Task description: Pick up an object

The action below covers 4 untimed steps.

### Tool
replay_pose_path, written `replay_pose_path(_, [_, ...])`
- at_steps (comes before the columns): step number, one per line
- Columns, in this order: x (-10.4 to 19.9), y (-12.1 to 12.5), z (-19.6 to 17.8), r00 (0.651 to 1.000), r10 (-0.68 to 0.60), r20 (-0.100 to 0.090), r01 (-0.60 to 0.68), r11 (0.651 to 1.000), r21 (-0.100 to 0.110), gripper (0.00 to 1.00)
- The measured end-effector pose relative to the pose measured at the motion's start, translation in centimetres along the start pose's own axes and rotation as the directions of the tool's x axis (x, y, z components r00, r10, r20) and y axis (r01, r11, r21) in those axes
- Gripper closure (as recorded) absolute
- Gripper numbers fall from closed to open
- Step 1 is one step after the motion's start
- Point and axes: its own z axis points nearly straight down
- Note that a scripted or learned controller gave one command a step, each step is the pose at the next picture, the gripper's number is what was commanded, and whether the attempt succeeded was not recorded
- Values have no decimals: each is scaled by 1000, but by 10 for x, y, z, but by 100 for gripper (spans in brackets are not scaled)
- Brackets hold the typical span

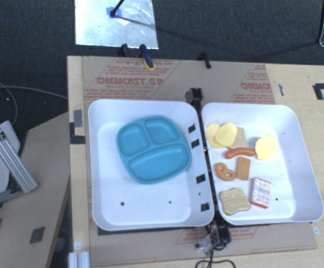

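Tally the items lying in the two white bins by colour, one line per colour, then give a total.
Blue: 1, the divided plate in the left bin.
Yellow: 3, three pale pieces in the right bin.
Orange or red-orange: 3, sausage, pretzel, wafer.
Tan: 2, toast slice, wedge.
Red and white: 1, packet.
Total: 10

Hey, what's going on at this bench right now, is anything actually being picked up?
Nothing is being handled at this moment. Two shallow white bins sit side by side. The left bin holds a blue divided plate. The right bin holds a loose pile of toy food: yellow round slices, another yellow piece, a sausage, a pretzel, a slice of toast and a small red and white packet. All of it lies on the bin floor, so the pick has not happened yet.
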Motion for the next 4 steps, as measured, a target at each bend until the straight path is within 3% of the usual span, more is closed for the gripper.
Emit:
replay_pose_path(1, [2,-3,144,1000,4,-10,-3,1000,27,0])
replay_pose_path(2, [0,0,0,1000,0,1,0,1000,-2,0])
replay_pose_path(3, [2,-3,131,1000,3,-10,-3,1000,25,0])
replay_pose_path(4, [0,0,0,1000,0,1,0,1000,-1,0])
